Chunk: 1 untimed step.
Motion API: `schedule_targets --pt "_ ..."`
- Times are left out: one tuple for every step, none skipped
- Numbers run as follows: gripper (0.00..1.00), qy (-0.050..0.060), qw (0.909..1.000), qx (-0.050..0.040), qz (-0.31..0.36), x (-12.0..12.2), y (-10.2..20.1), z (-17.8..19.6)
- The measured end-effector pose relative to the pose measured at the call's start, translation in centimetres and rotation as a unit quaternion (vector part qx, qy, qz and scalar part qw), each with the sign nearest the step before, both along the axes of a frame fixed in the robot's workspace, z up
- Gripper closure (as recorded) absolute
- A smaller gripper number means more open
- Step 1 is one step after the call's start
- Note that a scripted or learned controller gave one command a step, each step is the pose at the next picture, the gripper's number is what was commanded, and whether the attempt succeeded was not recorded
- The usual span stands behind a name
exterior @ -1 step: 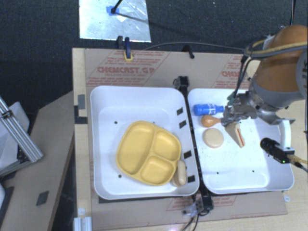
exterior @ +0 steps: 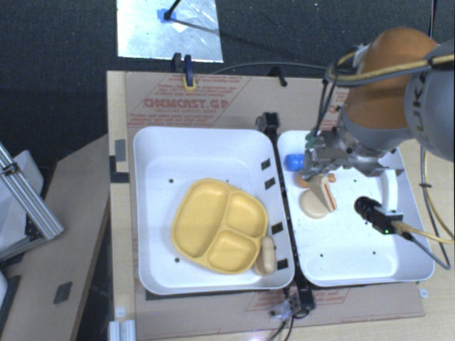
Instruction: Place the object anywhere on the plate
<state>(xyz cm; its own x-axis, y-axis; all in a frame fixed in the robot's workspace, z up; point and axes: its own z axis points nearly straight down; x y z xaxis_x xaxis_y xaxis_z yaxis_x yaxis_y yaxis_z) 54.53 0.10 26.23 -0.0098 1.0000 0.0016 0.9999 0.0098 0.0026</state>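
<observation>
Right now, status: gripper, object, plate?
Gripper low in right bin, over tan object; grip unconfirmed. Yellow divided plate in left bin, beige piece at its edge.

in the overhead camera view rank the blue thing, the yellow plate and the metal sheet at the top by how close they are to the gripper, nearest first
Measured from the gripper:
1. Blue thing, right bin, just to the gripper's left in the picture.
2. Yellow plate, left bin, lower left.
3. Metal sheet, beyond the bins, top left.

I see a blue clamp [exterior: 188,70] at twelve o'clock on the cardboard sheet [exterior: 186,101], below a shiny metal square [exterior: 169,18].
</observation>
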Motion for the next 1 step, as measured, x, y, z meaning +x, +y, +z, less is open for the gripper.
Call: schedule_targets --pt "1.00 0.000 1.0000 0.0003 0.000 0.64 5.05 0.09"
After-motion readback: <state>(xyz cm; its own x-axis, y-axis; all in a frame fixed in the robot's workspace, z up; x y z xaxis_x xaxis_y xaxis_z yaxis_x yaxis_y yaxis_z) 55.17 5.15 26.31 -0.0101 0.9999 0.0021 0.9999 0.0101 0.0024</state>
